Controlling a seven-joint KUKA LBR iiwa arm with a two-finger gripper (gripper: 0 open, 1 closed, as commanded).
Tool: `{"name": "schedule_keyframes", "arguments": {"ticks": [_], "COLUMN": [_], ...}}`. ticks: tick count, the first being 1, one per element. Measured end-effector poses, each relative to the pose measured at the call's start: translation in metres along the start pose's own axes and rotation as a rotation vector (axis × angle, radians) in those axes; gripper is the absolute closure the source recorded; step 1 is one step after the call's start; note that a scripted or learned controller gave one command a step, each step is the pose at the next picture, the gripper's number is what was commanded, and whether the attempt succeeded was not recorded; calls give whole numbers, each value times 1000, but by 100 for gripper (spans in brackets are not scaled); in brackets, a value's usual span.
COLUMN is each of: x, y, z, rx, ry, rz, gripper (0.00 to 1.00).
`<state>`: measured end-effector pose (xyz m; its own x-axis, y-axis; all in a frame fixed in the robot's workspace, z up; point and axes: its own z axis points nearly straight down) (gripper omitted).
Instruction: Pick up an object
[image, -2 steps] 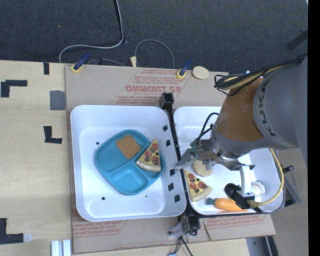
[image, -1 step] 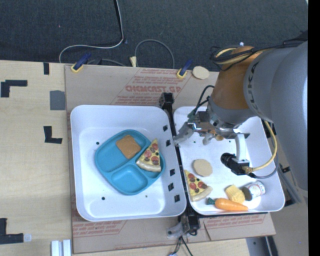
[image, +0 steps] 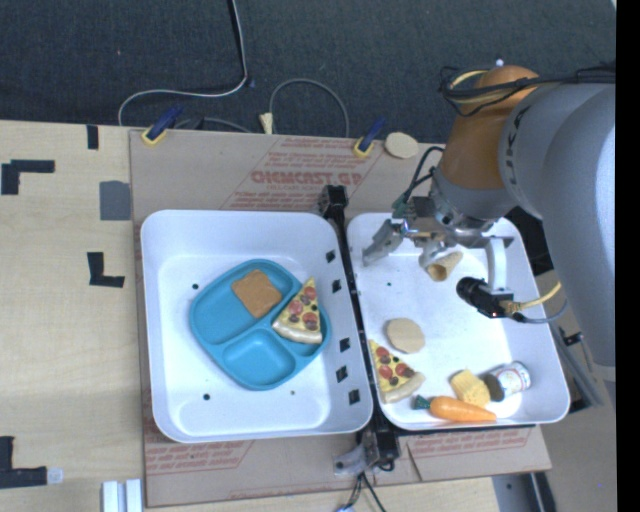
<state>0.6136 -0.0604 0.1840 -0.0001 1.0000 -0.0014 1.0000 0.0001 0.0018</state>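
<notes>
My gripper (image: 438, 256) hangs over the back of the right bin (image: 535, 345), open, with its fingers spread wide. One finger (image: 379, 243) points left toward the divider and the other finger (image: 497, 266) points to the front right. A small beige cone-shaped piece (image: 441, 266) lies just below the palm, between the spread fingers and not pinched. Further forward in the same bin lie a round beige cookie (image: 405, 335), a pizza slice (image: 394, 370), a carrot (image: 461, 408), a yellow cheese chunk (image: 468, 386) and a small can (image: 511, 379).
The left bin (image: 165, 300) holds a blue divided plate (image: 222, 330) with a brown toast square (image: 257, 291) and a second pizza slice (image: 301, 315) on it. A black clip-lined divider (image: 345, 300) separates the bins. Cables loop behind them on the cardboard.
</notes>
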Motion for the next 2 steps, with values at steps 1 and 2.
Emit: {"name": "schedule_keyframes", "arguments": {"ticks": [1, 2], "x": [-10, 18], "y": [35, 37], "z": [0, 0], "rx": [1, 3], "ry": [1, 1], "rz": [-2, -2], "gripper": [0, 0]}}
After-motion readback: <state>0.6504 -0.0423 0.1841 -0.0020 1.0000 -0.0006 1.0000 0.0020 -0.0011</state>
